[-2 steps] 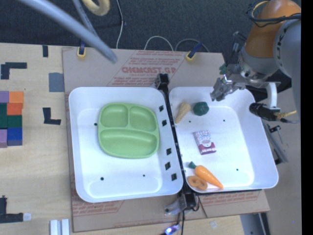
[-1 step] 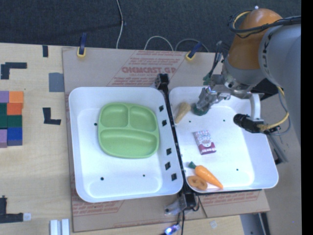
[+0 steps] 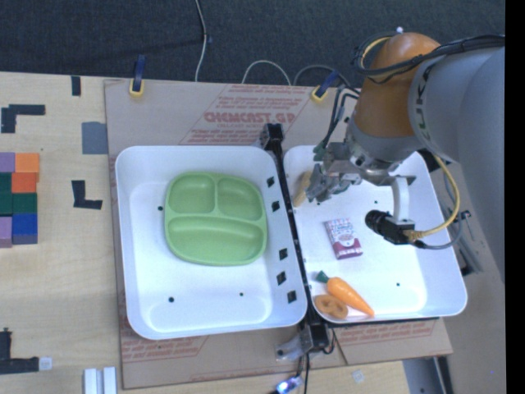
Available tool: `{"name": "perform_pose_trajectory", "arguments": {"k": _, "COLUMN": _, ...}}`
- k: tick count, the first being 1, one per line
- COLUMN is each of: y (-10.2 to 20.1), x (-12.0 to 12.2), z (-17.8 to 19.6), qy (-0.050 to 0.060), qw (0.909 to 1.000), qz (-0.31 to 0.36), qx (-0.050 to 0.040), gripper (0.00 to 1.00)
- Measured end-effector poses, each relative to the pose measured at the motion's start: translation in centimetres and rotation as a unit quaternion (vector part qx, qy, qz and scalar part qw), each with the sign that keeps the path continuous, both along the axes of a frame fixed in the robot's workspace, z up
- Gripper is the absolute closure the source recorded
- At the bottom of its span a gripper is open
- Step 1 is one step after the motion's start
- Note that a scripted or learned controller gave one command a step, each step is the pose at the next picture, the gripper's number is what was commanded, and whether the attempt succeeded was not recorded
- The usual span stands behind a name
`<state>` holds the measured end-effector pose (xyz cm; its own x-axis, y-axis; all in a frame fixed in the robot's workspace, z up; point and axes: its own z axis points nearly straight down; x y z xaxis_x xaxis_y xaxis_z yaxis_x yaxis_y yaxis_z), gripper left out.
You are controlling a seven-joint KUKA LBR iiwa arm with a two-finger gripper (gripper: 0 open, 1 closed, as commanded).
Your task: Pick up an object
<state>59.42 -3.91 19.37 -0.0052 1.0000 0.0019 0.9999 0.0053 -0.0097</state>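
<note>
The arm [image 3: 443, 89] reaches in from the right and bends down over the right bin [image 3: 435, 290], one of two white bins side by side on the surface [image 3: 57, 302]. The left bin [image 3: 139, 302] holds a green divided plate [image 3: 216, 218]. The end effector [image 3: 326, 183] sits low at the right bin's far left corner, beside a tan object [image 3: 302, 187] by the bin wall; whether it is wide or narrow I cannot tell. Nothing looks lifted, so I judge the pick not yet done. Candidates in the right bin: a small box [image 3: 344, 238] with a red and white label, lying flat mid-bin, and an orange carrot [image 3: 348, 295] with a green tip near the front-left corner.
</note>
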Motion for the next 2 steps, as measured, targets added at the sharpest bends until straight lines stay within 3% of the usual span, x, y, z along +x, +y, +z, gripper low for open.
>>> {"name": "perform_pose_trajectory", "arguments": {"k": 2, "y": 9.4, "x": -4.6, "z": 2.7, "qy": -0.001, "qw": 1.0, "qz": 0.001, "qx": -0.0003, "gripper": 1.0}}
